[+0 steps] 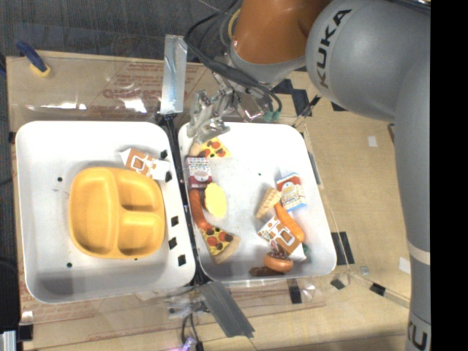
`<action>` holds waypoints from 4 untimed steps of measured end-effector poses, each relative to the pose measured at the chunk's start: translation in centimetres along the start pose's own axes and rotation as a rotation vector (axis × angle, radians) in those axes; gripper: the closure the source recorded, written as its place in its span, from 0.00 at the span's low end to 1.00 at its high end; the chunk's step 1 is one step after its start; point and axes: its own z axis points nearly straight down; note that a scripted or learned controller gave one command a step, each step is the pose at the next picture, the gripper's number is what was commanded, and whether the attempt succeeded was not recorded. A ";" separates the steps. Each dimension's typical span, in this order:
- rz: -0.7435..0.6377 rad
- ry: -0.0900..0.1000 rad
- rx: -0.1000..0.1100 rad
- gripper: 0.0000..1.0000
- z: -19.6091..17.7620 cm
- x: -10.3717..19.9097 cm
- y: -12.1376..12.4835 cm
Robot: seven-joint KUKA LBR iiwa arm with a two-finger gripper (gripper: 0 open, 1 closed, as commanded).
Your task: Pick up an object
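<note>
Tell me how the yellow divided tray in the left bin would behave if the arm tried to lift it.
The yellow tray looks like rigid moulded plastic, so it would probably keep its shape. It is wide and shallow, so a grip on one rim would likely tilt it. Its glossy surface may be slippery.

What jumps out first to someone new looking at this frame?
The big grey arm with its orange band fills the upper right, its tool hanging over the far left corner of the right white bin. Next, the yellow plastic divided tray in the left white bin, then the toy food scattered across the right one.
</note>
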 end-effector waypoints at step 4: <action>0.244 0.002 0.001 1.00 2.7 -5.1 22.7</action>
